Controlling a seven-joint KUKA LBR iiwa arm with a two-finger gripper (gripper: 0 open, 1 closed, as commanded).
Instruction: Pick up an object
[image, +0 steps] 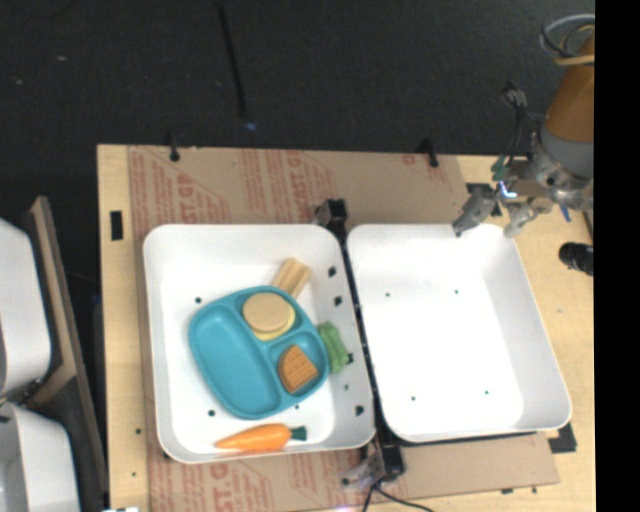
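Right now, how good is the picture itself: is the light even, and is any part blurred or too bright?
In the camera view the light is soft and even; the right bin is nearly washed out white, with little shading; the blue tray and carrot in the left bin look slightly soft; the gripper at the top right is blurry, and the background is very dark.
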